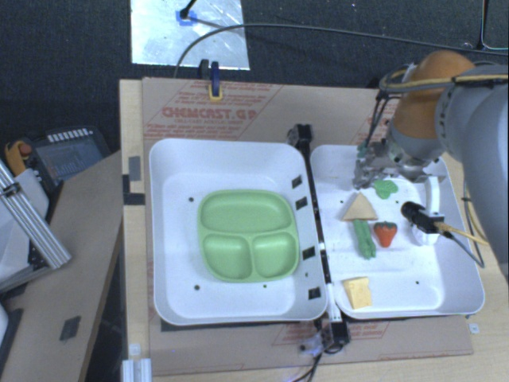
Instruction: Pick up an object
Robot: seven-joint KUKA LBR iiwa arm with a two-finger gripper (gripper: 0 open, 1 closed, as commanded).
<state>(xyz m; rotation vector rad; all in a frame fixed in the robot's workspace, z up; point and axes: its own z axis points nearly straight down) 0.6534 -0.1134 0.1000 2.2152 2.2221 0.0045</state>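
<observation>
Approach step: the arm's two-finger gripper (367,173) hangs low over the right white bin (461,293).
Whether its pincer is apart is hard to tell; the small green leafy toy (386,188) just beside it seems the target, calling for a short descent.

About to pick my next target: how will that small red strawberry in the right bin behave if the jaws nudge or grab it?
The strawberry looks rounded and tapered, so a nudge would probably roll or spin it. It seems small, likely light toy food, so it may skid on the smooth white bin. It lies close beside the green stick, which a wide grab could catch too.
</observation>
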